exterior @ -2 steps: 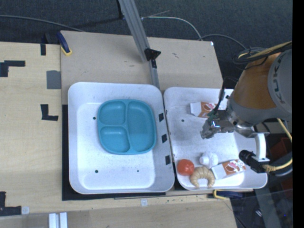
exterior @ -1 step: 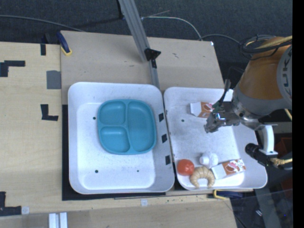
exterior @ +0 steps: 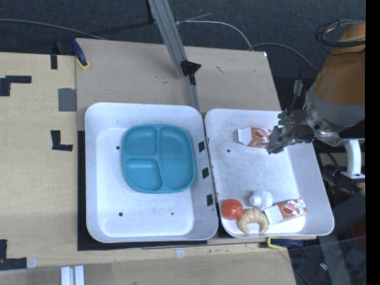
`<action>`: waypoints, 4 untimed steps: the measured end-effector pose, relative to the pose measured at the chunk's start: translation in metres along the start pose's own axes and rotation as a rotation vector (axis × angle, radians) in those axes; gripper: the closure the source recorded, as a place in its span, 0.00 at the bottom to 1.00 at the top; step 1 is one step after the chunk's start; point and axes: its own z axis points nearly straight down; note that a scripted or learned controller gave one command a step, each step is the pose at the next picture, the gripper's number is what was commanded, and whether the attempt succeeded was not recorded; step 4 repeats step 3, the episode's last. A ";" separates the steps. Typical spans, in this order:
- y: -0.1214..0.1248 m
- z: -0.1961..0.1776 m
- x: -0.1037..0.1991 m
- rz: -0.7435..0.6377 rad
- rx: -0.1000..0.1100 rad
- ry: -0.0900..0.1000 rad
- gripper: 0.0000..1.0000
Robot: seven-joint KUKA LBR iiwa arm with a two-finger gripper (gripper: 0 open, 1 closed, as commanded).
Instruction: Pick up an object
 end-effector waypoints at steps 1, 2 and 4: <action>0.009 0.019 0.059 -0.006 0.005 0.002 1.00; 0.019 0.022 0.113 -0.006 0.003 0.002 1.00; 0.023 0.041 0.159 -0.005 0.006 0.002 1.00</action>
